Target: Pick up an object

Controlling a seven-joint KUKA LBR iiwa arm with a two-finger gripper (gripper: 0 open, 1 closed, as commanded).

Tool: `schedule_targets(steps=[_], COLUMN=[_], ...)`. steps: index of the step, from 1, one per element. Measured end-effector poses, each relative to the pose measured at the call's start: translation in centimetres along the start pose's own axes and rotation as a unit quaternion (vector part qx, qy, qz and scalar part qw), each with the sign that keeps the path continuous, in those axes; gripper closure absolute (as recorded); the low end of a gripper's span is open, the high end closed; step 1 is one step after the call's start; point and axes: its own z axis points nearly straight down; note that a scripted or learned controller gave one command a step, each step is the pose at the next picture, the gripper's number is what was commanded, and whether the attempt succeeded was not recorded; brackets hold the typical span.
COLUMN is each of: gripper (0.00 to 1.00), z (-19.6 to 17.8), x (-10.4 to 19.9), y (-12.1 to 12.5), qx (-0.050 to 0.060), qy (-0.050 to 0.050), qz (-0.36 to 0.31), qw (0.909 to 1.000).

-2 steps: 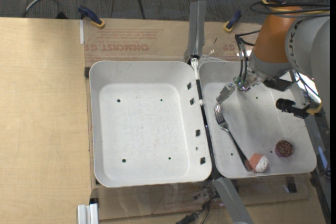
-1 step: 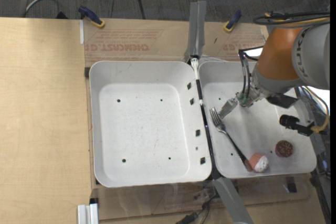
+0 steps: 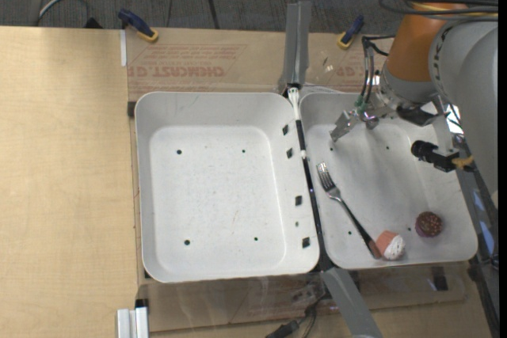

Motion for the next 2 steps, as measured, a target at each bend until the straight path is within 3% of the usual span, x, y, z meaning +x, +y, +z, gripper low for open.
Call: schedule_targets(steps=[1,2], gripper=[0.0,0.0], z=[0.0,-10.1], x=[-1.5,-8.3], y=[-10.3,-8.5], qx=[0.001,0.0], qy=[0.001,0.0], qz=[0.074,0.063], qw=[0.9973,0.998])
